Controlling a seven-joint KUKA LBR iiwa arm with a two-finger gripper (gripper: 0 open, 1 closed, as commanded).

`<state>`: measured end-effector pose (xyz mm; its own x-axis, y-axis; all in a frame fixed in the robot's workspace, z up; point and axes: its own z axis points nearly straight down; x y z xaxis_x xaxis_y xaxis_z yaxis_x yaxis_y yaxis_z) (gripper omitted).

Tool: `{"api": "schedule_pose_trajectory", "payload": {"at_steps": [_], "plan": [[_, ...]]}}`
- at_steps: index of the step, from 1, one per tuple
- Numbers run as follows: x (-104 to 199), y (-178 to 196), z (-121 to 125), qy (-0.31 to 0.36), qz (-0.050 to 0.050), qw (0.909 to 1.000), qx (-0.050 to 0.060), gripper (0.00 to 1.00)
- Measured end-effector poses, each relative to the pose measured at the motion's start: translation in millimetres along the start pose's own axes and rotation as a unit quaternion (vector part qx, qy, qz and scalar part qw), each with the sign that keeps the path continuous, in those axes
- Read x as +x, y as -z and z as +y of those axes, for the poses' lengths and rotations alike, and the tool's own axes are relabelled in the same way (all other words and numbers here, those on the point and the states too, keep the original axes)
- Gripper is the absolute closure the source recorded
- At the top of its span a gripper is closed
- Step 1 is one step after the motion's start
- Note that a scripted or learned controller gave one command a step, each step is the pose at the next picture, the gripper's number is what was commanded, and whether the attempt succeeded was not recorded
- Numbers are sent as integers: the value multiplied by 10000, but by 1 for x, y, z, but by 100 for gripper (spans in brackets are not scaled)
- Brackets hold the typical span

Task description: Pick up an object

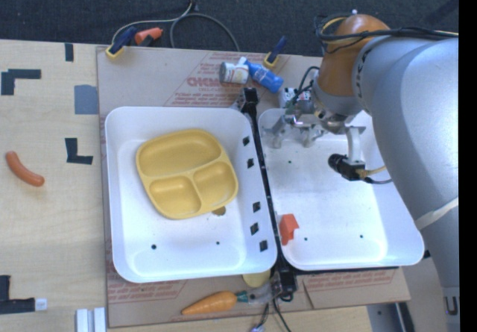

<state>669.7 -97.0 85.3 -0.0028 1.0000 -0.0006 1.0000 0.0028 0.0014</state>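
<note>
Orange block (288, 227), the likeliest pick, lies at about seven o'clock in the right bin (373, 248), against the divider; the yellow divided plate (187, 172) fills the left bin (127, 248). By my reading the reach is only starting: the gripper (292, 129) hangs at the right bin's eleven o'clock corner, well apart from the block. Next comes travel toward six o'clock, then descent. Nothing sits between the fingers; their spread I cannot tell.

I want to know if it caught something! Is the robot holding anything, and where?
Nothing shows in the pincer. It hangs low at the back of the right bin; the orange block lies apart.
</note>
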Motion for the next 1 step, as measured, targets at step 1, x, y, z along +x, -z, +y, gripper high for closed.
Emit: {"api": "schedule_pose_trajectory", "payload": {"at_steps": [1], "plan": [[0, 10, 0, 7, -6, 10000, -4, 100]]}}
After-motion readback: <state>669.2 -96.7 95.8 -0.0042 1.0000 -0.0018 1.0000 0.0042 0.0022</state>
